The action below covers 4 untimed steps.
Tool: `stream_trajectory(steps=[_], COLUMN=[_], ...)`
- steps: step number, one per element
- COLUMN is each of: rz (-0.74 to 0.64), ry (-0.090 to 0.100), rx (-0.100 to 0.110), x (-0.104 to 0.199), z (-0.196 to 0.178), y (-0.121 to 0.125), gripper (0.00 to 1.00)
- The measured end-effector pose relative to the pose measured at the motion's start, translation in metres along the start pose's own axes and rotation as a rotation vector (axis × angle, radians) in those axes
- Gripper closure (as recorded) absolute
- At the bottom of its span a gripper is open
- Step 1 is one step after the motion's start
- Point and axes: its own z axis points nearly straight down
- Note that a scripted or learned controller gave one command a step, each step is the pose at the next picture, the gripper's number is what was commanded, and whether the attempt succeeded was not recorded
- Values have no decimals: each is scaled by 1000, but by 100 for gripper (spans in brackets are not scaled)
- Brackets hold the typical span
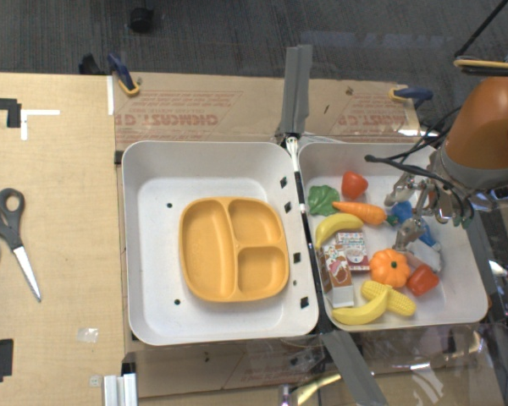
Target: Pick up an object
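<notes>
The right bin (457, 311) holds several toy foods: a green leafy piece (323, 199), a red tomato (354, 183), a carrot (360, 212), a banana (337, 225), a small printed box (350, 255), an orange pumpkin (389, 267), a red piece (422, 280), corn (391, 298) and a second banana (358, 314). My gripper (413, 212) hangs low over the bin's right half, right above a blue object (400, 214) and a pale one (429, 254). Nothing visibly rests in its grasp.
The left bin (144, 227) carries a yellow divided plate (234, 249). The arm's orange band (487, 125) looms over the right bin's far right corner. Scissors (13, 235) lie on the bench at far left. Cardboard (195, 112) lies behind the bins.
</notes>
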Motion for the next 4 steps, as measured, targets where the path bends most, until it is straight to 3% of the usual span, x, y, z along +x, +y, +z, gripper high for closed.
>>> stream_trajectory(steps=[1, 2, 3, 4], rz=[54, 134, 253, 359], ry=[1, -1, 1, 2], rx=[0, 0, 0, 1], x=[19, -33, 4, 74], z=[1, 0, 0, 1], y=[15, 61, 104, 16], gripper=[0, 0, 0, 0])
